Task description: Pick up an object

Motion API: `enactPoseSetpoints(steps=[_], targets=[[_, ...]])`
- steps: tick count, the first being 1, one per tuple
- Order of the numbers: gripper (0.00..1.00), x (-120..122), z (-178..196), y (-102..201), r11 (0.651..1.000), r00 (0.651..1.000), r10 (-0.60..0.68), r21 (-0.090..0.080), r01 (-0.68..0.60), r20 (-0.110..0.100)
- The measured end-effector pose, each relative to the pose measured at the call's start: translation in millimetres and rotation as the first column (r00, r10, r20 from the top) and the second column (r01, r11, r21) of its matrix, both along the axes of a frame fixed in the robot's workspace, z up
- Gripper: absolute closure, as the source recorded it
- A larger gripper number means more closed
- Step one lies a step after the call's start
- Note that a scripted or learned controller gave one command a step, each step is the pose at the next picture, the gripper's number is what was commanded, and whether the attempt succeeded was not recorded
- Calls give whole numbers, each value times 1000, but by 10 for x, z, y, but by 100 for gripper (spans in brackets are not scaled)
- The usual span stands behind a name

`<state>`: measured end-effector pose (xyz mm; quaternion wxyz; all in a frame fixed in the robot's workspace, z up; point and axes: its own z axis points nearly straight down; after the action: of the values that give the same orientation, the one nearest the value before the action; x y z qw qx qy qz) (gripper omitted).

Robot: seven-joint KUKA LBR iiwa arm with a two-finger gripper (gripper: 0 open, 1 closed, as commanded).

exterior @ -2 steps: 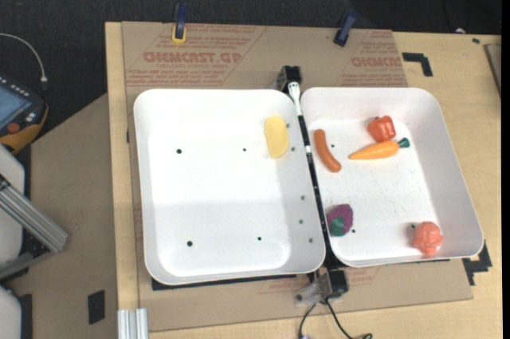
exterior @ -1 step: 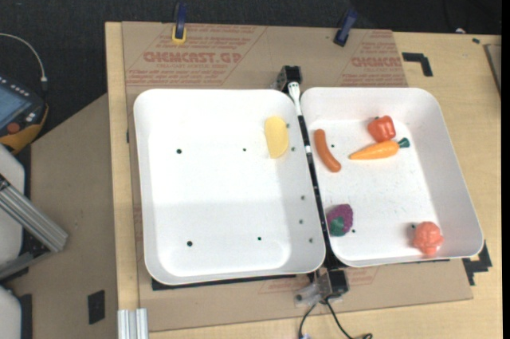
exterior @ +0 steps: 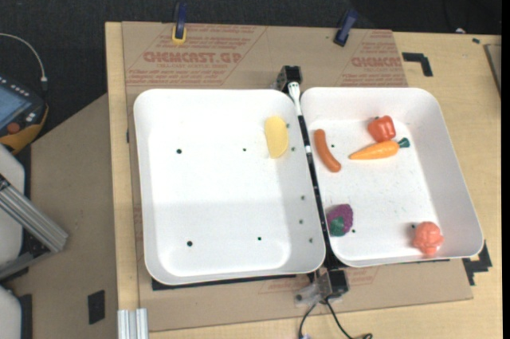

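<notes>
Toy carrot (exterior: 374,151) near board (exterior: 199,50) printed "CHEMCAST"

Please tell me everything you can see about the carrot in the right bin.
The carrot is a small toy, plastic by its look, with a smooth orange body and a short green top. It lies flat on the floor of the right bin, in the far half, its tip toward the left bin and its green end toward the right. The red pepper sits just behind it, very close or touching.

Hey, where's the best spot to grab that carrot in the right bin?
Probably the carrot at mid-body, coming straight down with fingers across its width. It lies flat and roughly level, taper pointing left. The red pepper sits close above its thick end, so stay clear of it.
</notes>
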<state>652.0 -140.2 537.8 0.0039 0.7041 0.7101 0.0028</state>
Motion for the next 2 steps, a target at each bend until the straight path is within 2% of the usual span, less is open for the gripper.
enactPoseSetpoints(steps=[2], targets=[[100,-11,203,-51,1000,1000,-6,-6,6,5]])
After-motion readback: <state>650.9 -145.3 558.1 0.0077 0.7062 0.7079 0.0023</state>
